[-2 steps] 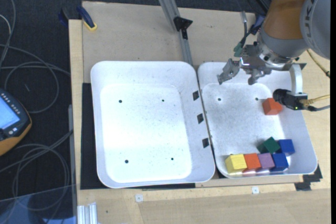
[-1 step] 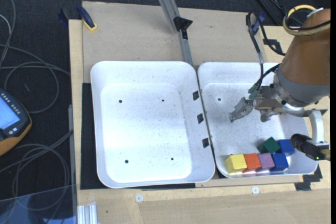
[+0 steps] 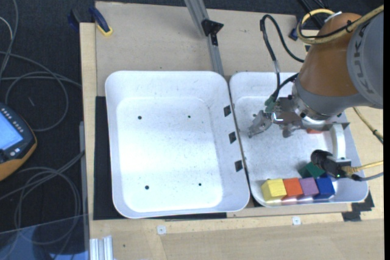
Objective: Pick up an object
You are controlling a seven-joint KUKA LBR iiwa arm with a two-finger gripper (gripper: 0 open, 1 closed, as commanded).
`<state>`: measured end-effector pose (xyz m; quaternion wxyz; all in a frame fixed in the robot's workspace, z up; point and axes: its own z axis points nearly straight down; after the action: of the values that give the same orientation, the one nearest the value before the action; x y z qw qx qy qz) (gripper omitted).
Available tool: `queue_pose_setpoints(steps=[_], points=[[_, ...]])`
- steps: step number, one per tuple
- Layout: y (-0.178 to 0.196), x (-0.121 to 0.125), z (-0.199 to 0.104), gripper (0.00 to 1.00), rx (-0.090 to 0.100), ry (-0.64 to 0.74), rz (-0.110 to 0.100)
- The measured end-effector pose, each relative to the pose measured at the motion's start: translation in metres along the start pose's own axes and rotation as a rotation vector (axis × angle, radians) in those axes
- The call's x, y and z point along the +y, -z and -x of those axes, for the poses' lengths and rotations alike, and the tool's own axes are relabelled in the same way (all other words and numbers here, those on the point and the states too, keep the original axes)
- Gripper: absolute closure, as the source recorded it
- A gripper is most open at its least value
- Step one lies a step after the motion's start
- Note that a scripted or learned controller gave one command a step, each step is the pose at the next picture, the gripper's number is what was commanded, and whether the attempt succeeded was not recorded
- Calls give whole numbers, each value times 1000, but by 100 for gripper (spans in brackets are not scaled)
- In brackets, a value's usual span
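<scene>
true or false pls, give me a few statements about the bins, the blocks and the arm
1. The blocks sit in the right bin. True.
2. The yellow block is at the right end of the row. False: it is at the left end, followed by the orange block, purple block and blue block.
3. The gripper is over the left bin. False: it is over the right bin.
4. The row of blocks lies along the near edge of its bin. True.
5. The gripper is touching the yellow block. False: it is apart from the row, further back in the bin.
</scene>
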<state>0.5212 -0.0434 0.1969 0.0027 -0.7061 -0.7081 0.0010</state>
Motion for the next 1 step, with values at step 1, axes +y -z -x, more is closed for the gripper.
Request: queue_pose_setpoints(steps=[1], points=[[10, -14, -16, 0, 0, 0, 2]])
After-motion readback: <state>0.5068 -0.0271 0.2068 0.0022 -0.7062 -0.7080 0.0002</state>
